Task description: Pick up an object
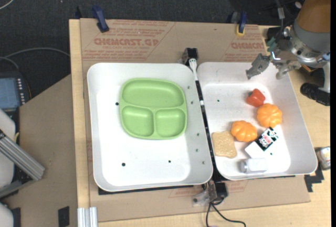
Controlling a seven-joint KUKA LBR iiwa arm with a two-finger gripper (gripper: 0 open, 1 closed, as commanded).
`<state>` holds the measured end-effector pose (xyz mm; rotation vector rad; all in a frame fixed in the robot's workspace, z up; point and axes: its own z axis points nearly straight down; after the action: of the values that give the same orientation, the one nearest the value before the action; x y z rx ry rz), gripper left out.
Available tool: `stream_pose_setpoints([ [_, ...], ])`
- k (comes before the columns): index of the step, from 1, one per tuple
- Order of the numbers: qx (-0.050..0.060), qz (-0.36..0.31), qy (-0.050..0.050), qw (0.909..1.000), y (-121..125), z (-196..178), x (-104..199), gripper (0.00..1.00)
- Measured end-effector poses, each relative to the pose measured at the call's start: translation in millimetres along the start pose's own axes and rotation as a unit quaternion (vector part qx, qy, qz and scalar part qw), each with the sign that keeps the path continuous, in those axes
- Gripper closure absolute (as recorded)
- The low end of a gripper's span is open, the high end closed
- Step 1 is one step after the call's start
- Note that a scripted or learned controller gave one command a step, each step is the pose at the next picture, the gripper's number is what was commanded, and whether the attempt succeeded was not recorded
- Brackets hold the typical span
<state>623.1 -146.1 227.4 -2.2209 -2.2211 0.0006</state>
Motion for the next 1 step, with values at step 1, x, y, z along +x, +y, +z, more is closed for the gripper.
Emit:
stream_pose_setpoints([
  [1,0.002,0.001,-0.001,1.0000,41.8,142.9,-48.9,0.00],
])
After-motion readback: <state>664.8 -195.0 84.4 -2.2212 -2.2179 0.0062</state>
